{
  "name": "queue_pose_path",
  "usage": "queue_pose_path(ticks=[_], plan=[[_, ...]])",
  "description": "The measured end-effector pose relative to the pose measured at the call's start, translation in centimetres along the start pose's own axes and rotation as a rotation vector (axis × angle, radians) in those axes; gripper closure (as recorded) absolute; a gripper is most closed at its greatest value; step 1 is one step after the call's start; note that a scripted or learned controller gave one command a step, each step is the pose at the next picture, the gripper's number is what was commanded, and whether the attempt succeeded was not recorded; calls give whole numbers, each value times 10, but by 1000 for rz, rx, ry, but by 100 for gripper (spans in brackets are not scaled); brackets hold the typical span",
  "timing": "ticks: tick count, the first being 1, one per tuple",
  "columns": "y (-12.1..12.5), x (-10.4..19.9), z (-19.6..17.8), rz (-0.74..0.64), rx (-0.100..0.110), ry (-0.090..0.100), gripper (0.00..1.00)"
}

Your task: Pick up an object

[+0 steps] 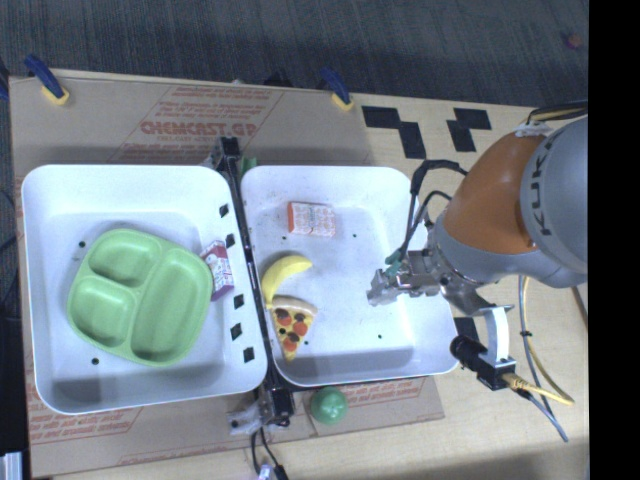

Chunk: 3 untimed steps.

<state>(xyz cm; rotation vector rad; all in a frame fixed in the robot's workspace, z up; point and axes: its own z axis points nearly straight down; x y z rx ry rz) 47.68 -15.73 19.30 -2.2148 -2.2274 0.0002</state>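
Note:
In the right bin (pixel 340 186) lie a yellow banana (pixel 281 272), a pizza slice toy (pixel 291 325) just below it, and a small orange-and-white box (pixel 311 219) near the far wall. My gripper (pixel 388 286) hovers over the right part of this bin, well to the right of the banana, with bare bin floor beneath it. The grey arm with its orange band (pixel 490 208) reaches in from the right.
The left bin (pixel 60 193) holds a green divided plate (pixel 138 294) and a small red-and-white packet (pixel 218 268) against its right wall. A green ball (pixel 327 404) sits on the bench in front of the bins. Cables trail beside the wrist at right.

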Motion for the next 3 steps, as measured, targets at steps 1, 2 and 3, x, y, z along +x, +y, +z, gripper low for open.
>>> queue_pose_path(ticks=[1, 2, 3], plan=[[1, 21, -10, -3, -1, -2, 100], [0, 11, -7, -1, 0, -2, 100], [0, 30, -8, -4, 2, 0, 100]])
